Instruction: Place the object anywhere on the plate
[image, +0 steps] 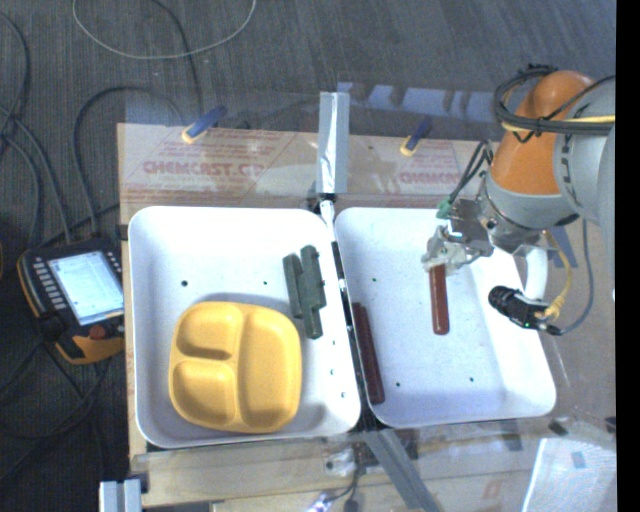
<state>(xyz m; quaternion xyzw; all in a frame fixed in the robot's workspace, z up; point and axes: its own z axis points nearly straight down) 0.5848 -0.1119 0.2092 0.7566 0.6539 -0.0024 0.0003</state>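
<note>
A yellow plate (237, 365) with three compartments lies in the front of the left bin (160, 240). Over the right bin (500, 390), my gripper (443, 258) points down and is shut on the top end of a dark red stick (440, 303). The stick hangs straight down from the fingers, well to the right of the plate. The grey arm with its orange band (530, 150) reaches in from the right.
A second brown-red stick (367, 352) lies along the left wall of the right bin. Two dark green pieces (305, 290) lie in the left bin just behind the plate's right corner. A ridge (340, 290) separates the bins. A black cable plug (512, 303) hangs off the arm.
</note>
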